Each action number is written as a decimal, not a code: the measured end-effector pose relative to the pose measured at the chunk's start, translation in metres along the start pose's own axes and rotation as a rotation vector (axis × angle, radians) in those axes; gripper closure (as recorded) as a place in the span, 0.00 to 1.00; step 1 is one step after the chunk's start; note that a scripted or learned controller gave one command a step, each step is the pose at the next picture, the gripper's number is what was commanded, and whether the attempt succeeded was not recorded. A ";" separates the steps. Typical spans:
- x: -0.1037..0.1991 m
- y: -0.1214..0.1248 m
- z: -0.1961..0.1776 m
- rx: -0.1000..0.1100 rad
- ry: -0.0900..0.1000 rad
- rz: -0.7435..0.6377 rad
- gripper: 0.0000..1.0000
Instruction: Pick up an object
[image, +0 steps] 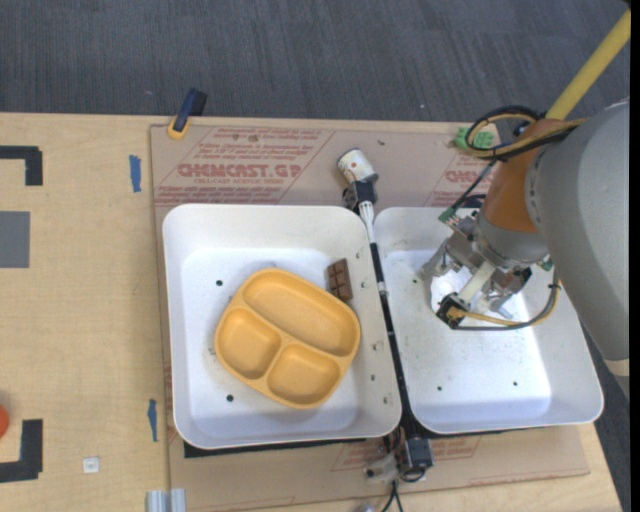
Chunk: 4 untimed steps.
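The yellow plastic tray with three compartments (288, 337) is the biggest loose thing on offer, lying tilted in the left-hand shallow white bin (190, 300), and it sits well apart from the arm. Just beside its upper right rim, against the bin's right wall, rests a small brown block (340, 280) that looks like a piece of chocolate. Those two are all I can make out in that bin.

The grey arm with the orange band (520, 195) is over the right-hand white bin (500, 400), and its jaws (468, 300) hang low near that bin's floor, in the upper middle. I cannot tell how far apart they stand, and I see nothing caught between them. The floor around them looks bare apart from a few dark specks.

To my eye the risk is plain: if the jaws close where they are, they will likely close on nothing, since both objects lie in the other bin. And should the arm cross over, the tray is wide and shallow, so a grip anywhere but on its rim may slip off, while the little block sits tight to the wall with scant room for the jaws
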<state>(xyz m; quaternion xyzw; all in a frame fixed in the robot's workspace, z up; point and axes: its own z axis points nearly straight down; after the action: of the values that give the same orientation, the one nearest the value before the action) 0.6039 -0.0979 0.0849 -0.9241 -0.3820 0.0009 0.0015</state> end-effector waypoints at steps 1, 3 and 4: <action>-0.011 0.059 -0.017 -0.003 0.000 0.126 0.00; -0.019 -0.009 0.000 -0.004 0.001 -0.033 0.00; -0.002 -0.006 0.000 -0.006 0.000 -0.501 0.00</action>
<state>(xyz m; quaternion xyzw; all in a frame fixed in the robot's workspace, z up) 0.5983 -0.0945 0.0853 -0.8005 -0.5993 -0.0008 -0.0007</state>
